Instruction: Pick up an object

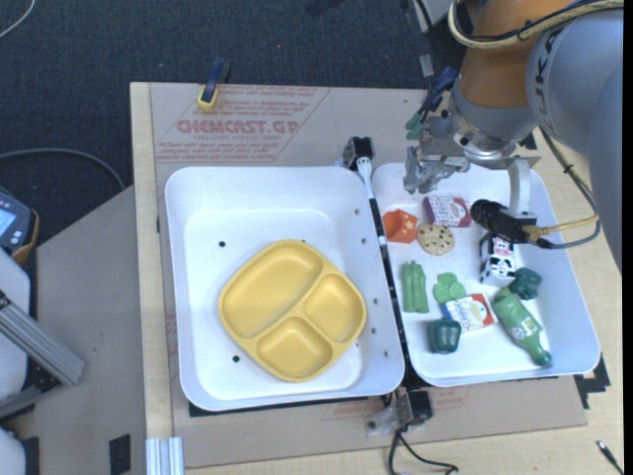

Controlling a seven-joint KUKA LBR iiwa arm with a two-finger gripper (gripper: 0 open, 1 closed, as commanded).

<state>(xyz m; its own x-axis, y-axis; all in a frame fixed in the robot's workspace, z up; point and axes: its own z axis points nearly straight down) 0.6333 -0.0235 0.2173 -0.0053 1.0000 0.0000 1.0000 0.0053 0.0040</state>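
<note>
Presently the end effector [427,171] hangs over the far end of the right bin [574,310], just beside a small pink-and-white packet [446,209]. Its fingers point down and appear slightly parted, with nothing between them. Candidate objects lie close together: a red piece [402,226], a cookie [435,239], the packet. Risk: a descent here may strike the bin wall or catch two items at once, yielding a failed grasp.

Dark carpet floor [89,38] — cardboard-topped bench [247,117], a cable [59,156] trailing left.
</note>
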